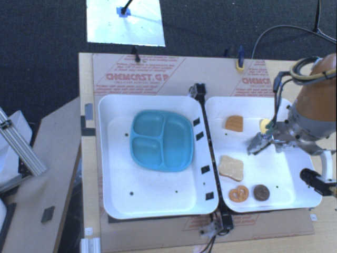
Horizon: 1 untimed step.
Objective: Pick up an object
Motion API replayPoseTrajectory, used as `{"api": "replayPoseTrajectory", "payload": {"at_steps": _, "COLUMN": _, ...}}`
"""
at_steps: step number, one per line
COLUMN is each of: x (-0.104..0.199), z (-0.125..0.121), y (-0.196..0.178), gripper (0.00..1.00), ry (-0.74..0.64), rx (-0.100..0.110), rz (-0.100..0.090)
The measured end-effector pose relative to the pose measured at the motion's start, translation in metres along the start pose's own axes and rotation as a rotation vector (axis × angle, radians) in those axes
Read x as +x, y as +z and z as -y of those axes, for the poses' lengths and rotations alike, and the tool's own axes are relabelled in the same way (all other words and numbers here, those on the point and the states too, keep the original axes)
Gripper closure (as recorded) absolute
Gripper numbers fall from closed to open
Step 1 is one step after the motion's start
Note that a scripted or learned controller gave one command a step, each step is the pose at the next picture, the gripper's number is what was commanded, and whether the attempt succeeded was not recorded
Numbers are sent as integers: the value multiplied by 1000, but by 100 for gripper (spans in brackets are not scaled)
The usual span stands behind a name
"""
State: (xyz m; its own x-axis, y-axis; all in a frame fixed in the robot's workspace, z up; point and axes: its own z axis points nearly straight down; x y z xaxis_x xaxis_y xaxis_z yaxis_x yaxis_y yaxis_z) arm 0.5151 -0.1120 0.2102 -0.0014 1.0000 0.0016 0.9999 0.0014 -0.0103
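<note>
A yellow object [265, 124], mostly hidden so its long axis can't be read, lies in the right bin [295, 194] touching the gripper [261, 143], whose opening I cannot tell. Nearby: orange cracker [235, 123], bread slice [231, 168], pretzel [239, 194], brown cookie [261, 193]. The left bin [113, 194] holds 1 blue divided plate [161, 140].

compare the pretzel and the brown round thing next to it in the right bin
The pretzel is orange with looped holes; the brown round piece is dark and solid. The pretzel looks slightly wider and lies nearer the bins' divider. Both lie flat near the right bin's front edge.
</note>
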Motion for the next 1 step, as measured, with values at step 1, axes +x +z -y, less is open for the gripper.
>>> {"api": "replayPoseTrajectory", "payload": {"at_steps": 1, "x": 0, "z": -3, "y": -5, "gripper": 0, "ry": -3, "rx": -12, "rz": 2}}
